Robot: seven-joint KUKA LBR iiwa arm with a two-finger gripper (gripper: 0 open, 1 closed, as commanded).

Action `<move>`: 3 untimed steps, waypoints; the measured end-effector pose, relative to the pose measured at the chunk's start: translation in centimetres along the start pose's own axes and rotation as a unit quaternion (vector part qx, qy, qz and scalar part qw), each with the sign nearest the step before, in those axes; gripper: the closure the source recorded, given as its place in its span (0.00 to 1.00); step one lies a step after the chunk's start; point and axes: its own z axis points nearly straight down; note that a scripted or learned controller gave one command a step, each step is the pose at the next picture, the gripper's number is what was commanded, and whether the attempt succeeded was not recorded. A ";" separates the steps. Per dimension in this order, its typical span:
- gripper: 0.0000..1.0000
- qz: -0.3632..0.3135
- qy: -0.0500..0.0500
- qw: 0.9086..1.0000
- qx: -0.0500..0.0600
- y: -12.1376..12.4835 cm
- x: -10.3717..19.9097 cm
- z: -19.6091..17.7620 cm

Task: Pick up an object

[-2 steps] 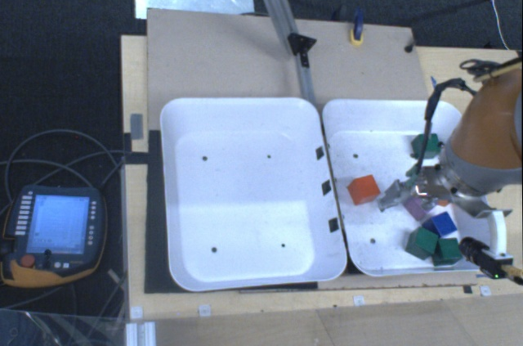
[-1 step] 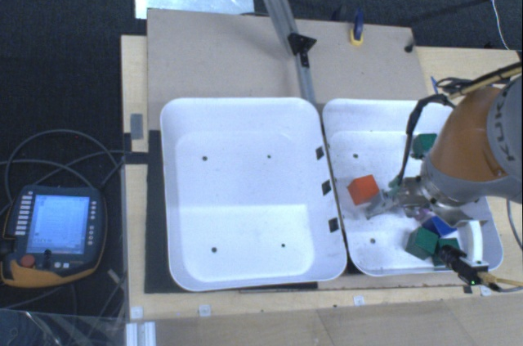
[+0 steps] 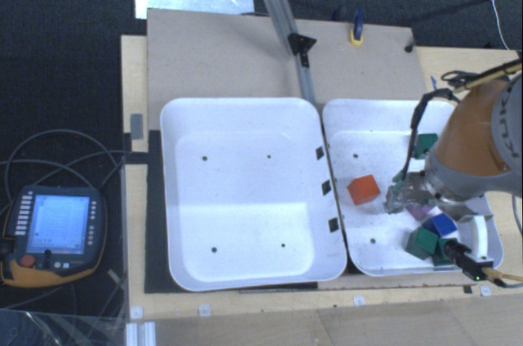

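Nearest the camera, at the right bin's (image 3: 359, 258) front corner, a dark green block (image 3: 423, 241) lay touching a blue block (image 3: 442, 224), with a small purple piece (image 3: 420, 212) just behind them. All three sat partly under the arm (image 3: 482, 141), which reached in from the right with its orange band over the bin's right side.

Just beyond them hung the gripper (image 3: 397, 197), low over the bin floor. Whether its fingers stood wide or narrow could not be told; nothing could be seen between them.

Left of the gripper and a little farther back lay the orange block (image 3: 364, 189), just beside it but apart from it, alone on bare white floor near the bin's middle. It looked the likeliest thing to pick up, since it had room on every side. Its faces were turned slightly askew to the bin walls, and no long axis was evident. A grasp would probably call for a short shift left.

Farther back, another green block (image 3: 425, 144) peeked out beside the arm.

Beside it all, the left bin (image 3: 245, 189) showed only its white floor with a few dark dots. Both bins rested on the table (image 3: 221, 50).
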 end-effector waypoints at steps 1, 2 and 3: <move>1.00 0.000 -0.001 1.000 -0.003 0.3 0.0 -6.4; 1.00 0.000 -0.001 1.000 -0.003 -0.3 0.5 -11.6; 1.00 0.000 -0.001 1.000 -0.002 0.0 0.5 -16.1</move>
